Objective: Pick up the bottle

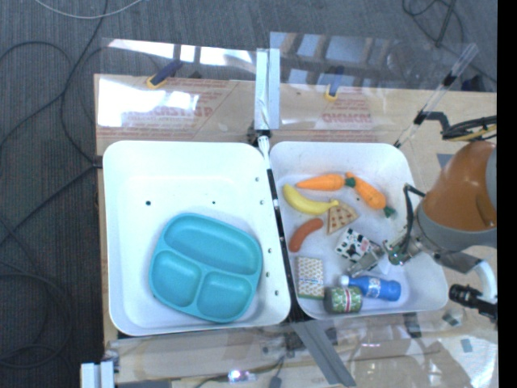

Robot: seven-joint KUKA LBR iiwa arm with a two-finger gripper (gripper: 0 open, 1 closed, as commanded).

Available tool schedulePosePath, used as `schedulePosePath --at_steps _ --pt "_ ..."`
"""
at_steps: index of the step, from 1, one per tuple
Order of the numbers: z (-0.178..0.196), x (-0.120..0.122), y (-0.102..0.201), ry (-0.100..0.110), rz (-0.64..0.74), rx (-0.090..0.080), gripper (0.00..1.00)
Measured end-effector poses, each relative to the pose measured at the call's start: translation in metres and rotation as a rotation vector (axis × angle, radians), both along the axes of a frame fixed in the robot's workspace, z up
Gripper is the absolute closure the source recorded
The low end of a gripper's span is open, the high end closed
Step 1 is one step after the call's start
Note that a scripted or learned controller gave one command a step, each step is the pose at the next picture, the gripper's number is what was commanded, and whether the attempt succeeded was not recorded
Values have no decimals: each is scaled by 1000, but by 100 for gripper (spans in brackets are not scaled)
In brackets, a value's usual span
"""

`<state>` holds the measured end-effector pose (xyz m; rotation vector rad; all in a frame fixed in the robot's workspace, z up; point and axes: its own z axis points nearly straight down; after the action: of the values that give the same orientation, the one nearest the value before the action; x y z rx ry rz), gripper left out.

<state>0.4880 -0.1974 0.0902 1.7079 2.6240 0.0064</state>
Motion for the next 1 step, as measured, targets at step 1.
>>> schedulePosePath --at_steps 1 --pt "0 1 26 -8 -187 -4 0"
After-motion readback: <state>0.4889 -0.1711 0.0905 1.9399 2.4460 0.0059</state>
